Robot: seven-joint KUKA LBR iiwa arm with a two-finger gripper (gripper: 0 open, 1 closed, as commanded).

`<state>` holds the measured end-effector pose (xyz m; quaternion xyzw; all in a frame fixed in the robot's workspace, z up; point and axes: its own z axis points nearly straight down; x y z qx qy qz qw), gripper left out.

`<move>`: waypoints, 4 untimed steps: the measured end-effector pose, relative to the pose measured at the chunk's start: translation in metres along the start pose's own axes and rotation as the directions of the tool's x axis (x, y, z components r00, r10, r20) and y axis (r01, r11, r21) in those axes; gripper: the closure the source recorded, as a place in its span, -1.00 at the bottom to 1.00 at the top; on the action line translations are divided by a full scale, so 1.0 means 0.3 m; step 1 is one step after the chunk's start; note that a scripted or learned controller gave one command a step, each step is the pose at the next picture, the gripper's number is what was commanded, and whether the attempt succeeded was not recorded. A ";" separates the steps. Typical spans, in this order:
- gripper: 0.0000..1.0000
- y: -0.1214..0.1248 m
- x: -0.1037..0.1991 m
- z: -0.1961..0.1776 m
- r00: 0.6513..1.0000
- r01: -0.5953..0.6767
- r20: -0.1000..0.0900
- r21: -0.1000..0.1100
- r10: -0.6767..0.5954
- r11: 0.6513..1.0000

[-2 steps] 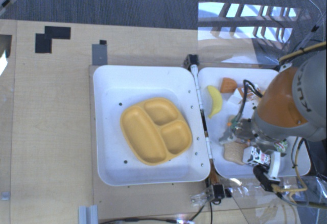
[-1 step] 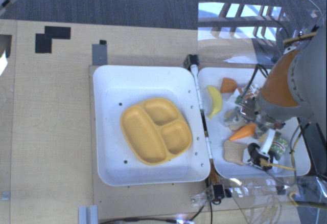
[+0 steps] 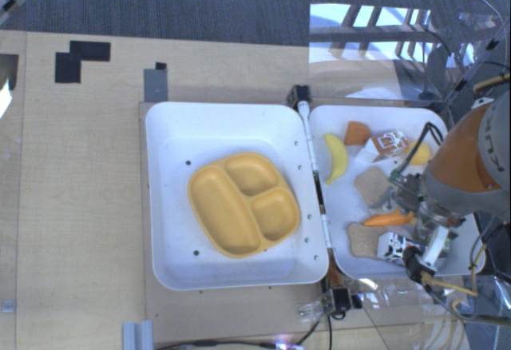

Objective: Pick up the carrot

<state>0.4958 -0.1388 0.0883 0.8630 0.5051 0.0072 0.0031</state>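
Carrot (image 3: 386, 220) lies unlifted in the right bin (image 3: 351, 264), the gripper (image 3: 409, 216) at its end, its grip impossible to tell.

The arm (image 3: 467, 157) covers the right side of the right bin (image 3: 343, 256), and its own body runs off the picture's right edge. The carrot (image 3: 386, 220) shows as an orange sliver; its right end goes under the tool (image 3: 419, 220), whose fingers are lost in clutter, so contact cannot be judged. A printed packet (image 3: 390, 142) at the far side is too small to read. A black-and-white item (image 3: 393, 246) near the tool is partly hidden and cannot be identified. Cables (image 3: 447, 286) at the near right blur together.
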 end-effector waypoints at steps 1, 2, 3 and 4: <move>-1.00 -0.042 0.057 0.000 1.000 0.028 0.008 -0.006 -0.028 1.000; -1.00 -0.043 0.062 -0.001 0.944 0.329 0.008 -0.005 -0.329 0.944; 1.00 -0.035 0.074 -0.033 0.942 0.335 0.005 -0.010 -0.335 0.942; 1.00 -0.191 0.307 -0.316 0.995 -0.101 0.008 0.010 0.101 0.995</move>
